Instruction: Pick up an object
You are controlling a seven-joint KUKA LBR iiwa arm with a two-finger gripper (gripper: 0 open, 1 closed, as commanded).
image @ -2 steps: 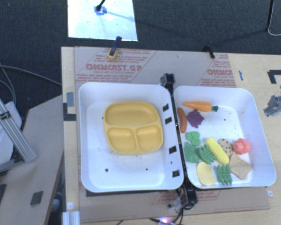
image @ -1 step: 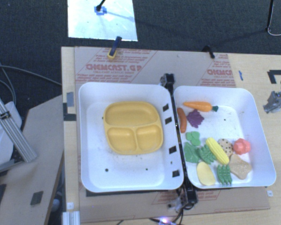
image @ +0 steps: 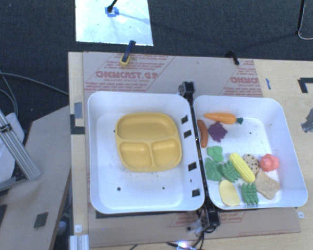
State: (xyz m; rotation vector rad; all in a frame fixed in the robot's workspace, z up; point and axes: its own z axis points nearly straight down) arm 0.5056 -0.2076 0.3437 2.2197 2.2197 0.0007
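Toy food lies crowded at the near end of the right bin (image: 287, 139): a yellow lemon slice (image: 229, 192), a green ridged piece (image: 249, 192), a tan bread slice (image: 266, 185), a corn cob (image: 241, 167), a cookie (image: 252, 163), a pink piece (image: 269, 162) and green leafy pieces (image: 219, 169). Farther back sit a purple piece (image: 217, 132), a sausage (image: 202, 133) against the left wall, and a carrot (image: 221, 118). In the left bin (image: 101, 139) rests a yellow divided plate (image: 147, 141).

At the right edge of the tabletop (image: 146, 74), a small grey part that may be my claw (image: 312, 120) sits outside the bins; I cannot tell how it is set.

The near cluster is my worry: pieces touch or overlap, so closing there could catch two or push one aside. The sausage hugs the wall, leaving little room. The carrot stands apart and looks safest.
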